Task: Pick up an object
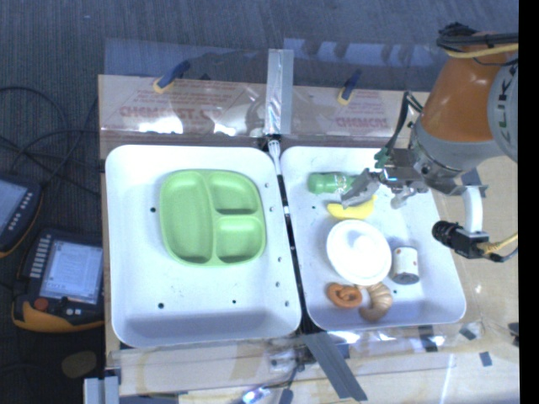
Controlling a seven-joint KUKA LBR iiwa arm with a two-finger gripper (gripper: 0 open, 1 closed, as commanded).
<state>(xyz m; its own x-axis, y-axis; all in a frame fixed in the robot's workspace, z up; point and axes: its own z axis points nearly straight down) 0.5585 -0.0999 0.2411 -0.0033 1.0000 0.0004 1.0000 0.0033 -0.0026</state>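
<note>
My fingers (pixel 364 188) hang low over the back of the right bin (pixel 438 305), reaching in from the right with the orange band of my arm (pixel 459 99) above them. They are spread apart, and nothing sits between them. Their tips are just above the yellow banana (pixel 349 210) and just beside the green bottle (pixel 327 183); whether they touch the banana I cannot tell.

Counting what lies in the right bin, there is one green bottle on its side near the back wall, one yellow banana just in front of it, one white bowl (pixel 359 252) in the middle, one small white cup (pixel 405 265) just to the right of the bowl, one orange pretzel-like piece (pixel 344 294) near the front, and one brown bread-like piece (pixel 377 300) touching it on the right.

The left bin (pixel 126 293) holds one light green tray (pixel 212 216) with three compartments, lying flat near its middle.

Two bins stand side by side on the surface, their inner walls touching.
</note>
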